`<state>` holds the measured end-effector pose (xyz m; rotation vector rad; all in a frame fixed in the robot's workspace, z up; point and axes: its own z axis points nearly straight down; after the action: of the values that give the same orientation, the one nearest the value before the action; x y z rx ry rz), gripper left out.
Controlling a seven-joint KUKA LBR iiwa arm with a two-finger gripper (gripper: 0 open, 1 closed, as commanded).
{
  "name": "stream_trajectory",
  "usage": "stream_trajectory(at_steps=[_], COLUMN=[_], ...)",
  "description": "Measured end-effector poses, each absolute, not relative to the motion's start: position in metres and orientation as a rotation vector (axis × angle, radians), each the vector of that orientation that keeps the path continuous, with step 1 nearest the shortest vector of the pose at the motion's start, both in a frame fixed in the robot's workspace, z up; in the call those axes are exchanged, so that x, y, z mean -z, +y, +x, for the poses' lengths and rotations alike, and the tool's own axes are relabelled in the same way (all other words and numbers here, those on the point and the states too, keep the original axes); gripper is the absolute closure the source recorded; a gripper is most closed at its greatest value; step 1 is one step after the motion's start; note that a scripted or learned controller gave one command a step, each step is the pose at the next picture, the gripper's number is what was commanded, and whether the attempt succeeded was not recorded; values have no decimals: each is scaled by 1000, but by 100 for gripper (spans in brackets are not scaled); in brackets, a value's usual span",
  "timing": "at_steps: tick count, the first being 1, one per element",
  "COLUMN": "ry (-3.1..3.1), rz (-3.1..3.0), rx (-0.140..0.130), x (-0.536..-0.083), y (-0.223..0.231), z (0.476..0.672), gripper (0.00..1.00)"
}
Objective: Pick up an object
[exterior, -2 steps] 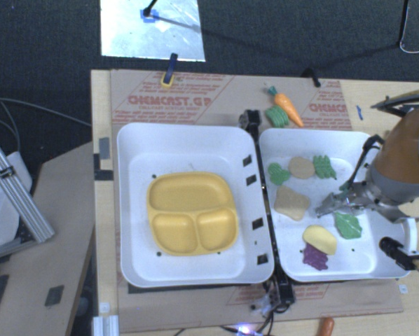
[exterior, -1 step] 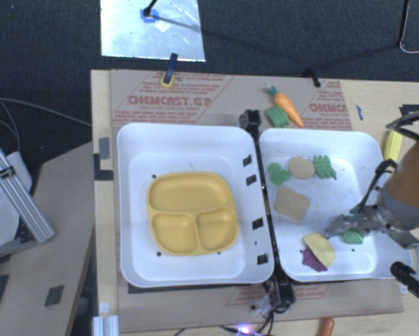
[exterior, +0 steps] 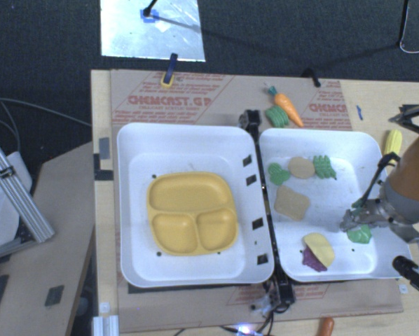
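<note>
Gripper low in right bin, beside green toy; finger state cannot be told.

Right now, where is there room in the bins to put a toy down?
Left bin: bare white floor all around the yellow divided plate, widest along the near edge. Right bin: a bare patch between the tan slice and the gripper. It is crowded by the green piece and the yellow-purple toy.
</note>
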<state>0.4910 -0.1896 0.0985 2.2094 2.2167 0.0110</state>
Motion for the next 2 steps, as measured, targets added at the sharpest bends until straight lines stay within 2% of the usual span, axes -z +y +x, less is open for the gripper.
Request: stream_trajectory(at_steps=[1,2], ry=[2233,2223], rz=[2213,2218], rx=[-3,-1], x=[-84,-84], y=[-115,-120], z=[487,487], gripper=[100,0])
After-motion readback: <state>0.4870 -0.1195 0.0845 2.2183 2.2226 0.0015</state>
